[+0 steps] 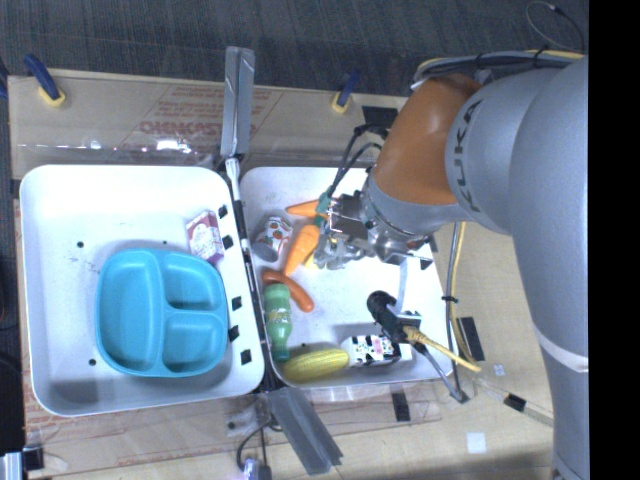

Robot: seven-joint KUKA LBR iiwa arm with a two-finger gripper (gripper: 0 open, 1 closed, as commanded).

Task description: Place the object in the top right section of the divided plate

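Down in the right bin, the gripper hangs over the upper middle of the floor. Whether it is wide or narrow I cannot tell, since the wrist covers it from above. An orange carrot lies right against its left side, slanted with its lower end toward the bin's left wall; whether the gripper holds it cannot be told either. A second orange piece lies just above the carrot, and a small grey-and-red toy sits just to its left. Below the carrot come a red-orange sausage-like piece, a green bottle along the left wall, and a yellow-green corn cob near the lower wall, with a black-and-white spotted piece beside it. Across the divider, the left bin holds the blue divided plate — well apart from the carrot. Its top right section is the part nearest a small packet, which lies just beyond the upper right rim.
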